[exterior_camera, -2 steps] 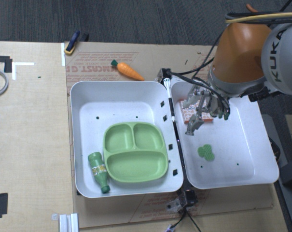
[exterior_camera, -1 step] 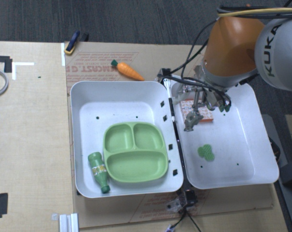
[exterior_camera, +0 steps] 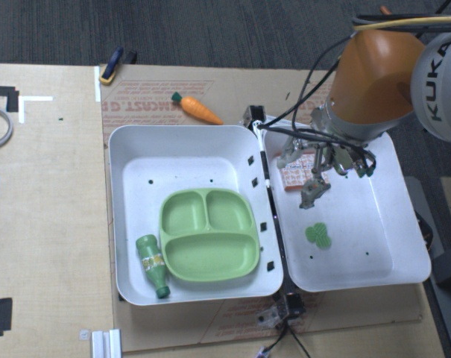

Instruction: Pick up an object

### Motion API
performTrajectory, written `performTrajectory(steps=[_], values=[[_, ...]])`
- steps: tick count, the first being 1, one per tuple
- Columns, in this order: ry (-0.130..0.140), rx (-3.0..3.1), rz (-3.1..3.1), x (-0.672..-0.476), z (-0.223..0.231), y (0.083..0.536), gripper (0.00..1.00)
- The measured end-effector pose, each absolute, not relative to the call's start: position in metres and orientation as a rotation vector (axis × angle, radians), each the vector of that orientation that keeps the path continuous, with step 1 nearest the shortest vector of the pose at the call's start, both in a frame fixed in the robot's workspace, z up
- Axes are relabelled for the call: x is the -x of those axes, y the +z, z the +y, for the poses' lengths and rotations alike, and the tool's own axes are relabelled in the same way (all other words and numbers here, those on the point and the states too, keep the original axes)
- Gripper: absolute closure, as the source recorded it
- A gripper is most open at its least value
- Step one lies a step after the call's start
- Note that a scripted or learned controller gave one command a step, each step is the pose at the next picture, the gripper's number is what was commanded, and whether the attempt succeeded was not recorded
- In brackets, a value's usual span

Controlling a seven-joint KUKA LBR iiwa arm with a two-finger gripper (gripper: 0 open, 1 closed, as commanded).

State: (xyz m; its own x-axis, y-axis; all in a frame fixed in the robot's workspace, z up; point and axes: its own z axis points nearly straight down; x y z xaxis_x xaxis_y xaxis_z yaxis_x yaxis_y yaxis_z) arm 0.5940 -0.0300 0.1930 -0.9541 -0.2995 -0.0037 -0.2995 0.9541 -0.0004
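Observation:
My gripper [exterior_camera: 303, 176] hangs below the orange wrist band over the back left part of the right bin [exterior_camera: 404, 267]. It is open, with its fingers spread either side of a small red and white packet [exterior_camera: 294, 174] on the bin floor; I cannot tell whether they touch it. A small green lumpy object [exterior_camera: 318, 236] lies on the bin floor in front of the gripper, apart from it.
The left bin [exterior_camera: 128, 200] holds a green divided plate [exterior_camera: 209, 234] and a green bottle [exterior_camera: 152, 265] lying by its left edge. An orange carrot [exterior_camera: 197, 108] lies on the cardboard behind the left bin. Cables run from the wrist across the divider between the bins.

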Motion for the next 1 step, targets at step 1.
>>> performTrajectory(steps=[1], values=[[0.001, 0.476, 3.102, -0.5940, -0.0300, 0.1930, 0.00]])
